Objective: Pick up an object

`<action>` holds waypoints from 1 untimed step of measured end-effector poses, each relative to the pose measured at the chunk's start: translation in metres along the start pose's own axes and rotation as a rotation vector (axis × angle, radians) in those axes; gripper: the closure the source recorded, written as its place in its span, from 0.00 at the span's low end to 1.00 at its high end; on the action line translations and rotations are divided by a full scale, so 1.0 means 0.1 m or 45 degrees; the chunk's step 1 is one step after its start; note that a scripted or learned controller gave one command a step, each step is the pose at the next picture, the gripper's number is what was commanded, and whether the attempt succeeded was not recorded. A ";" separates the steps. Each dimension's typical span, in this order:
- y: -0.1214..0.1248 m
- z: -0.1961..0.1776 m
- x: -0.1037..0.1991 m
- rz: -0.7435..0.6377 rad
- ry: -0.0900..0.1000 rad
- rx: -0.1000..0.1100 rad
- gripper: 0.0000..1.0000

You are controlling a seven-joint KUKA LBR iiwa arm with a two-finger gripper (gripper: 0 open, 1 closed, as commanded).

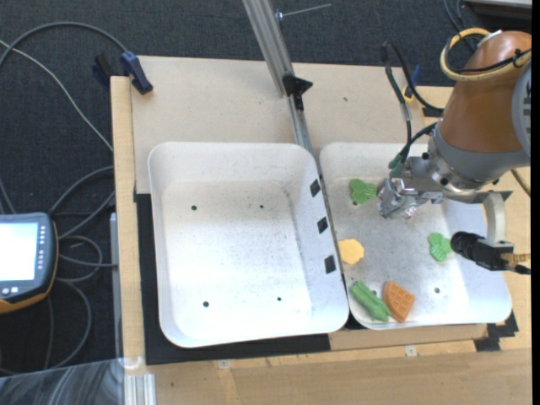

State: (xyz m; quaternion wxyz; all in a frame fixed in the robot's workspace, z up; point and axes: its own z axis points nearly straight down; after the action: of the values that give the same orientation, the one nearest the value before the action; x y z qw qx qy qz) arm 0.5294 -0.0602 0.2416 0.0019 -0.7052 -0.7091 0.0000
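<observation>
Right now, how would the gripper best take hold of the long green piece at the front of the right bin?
Probably across the middle of the long green piece, descending from above. It lies flat and slanted, with the orange piece close on one side and the right bin rim nearby, so fingers should straddle its narrow width.

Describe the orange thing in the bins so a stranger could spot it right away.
Look at the right bin, then its near edge. The orange waffle-textured piece lies there, beside a long green piece. It is the one orange, ridged object; the other pieces in that bin are green or yellow.
</observation>
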 end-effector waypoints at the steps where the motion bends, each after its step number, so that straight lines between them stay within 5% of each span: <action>1: -0.02 -0.07 0.59 -0.003 0.001 -0.004 1.00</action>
State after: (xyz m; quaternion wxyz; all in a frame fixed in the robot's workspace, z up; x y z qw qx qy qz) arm 0.5271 -0.0015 0.2486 0.0012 -0.7043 -0.7099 -0.0013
